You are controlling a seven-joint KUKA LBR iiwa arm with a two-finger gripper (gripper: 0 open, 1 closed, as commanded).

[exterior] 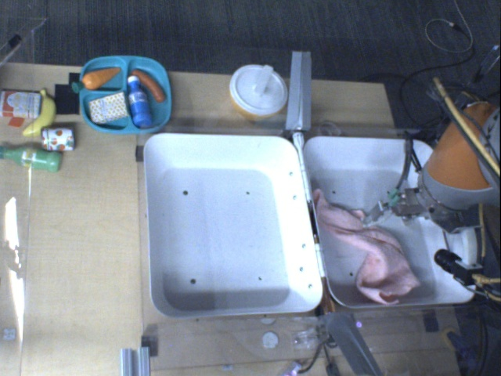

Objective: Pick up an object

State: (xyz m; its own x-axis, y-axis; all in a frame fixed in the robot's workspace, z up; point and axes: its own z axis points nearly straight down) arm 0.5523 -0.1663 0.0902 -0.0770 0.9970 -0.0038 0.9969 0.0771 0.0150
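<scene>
A crumpled pink cloth [376,253] lies in the right bin [352,151], spread from its left wall toward the front right corner. My gripper [378,212] is low inside this bin, at the cloth's upper edge, reaching in from the right. The arm's orange band [462,163] stands over the bin's right wall. From this angle the gripper's tip blends into the cloth, so I cannot tell whether it has hold of it.
The left bin [219,225] sits beside the right one. Behind the bins stand a blue divided tray [163,84] of toy food and a white lidded cup [258,90]. A banana [43,114], a small can [57,139] and a green bottle [31,158] lie at the far left.
</scene>
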